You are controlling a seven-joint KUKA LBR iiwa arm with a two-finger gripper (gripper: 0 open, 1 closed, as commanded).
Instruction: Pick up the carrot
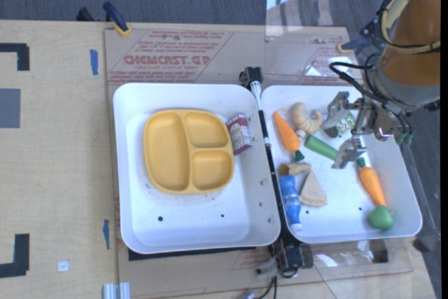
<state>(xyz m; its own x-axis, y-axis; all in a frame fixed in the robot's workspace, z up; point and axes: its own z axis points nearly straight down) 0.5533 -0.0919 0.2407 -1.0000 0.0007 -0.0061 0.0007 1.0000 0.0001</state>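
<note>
Two carrots lie in the right bin (409,182). One carrot (285,131) lies near the bin's left wall with its green end pointing to the front. The other carrot (372,183) lies at the right, its green top close under the gripper's nearer finger. My gripper (344,129) hangs over the back right of this bin, open, with its fingers (348,153) spread front to back. A small white and green thing (341,124) shows between them; I cannot tell whether they touch it. Neither carrot is between the fingers.
The right bin also holds a green cylinder (320,146), a beige knobbly piece (303,117), a blue bottle (289,197), a tan wedge (312,190) and a green round fruit (380,218). In the left bin (133,220) are a yellow divided plate (187,150) and a small red can (239,134).
</note>
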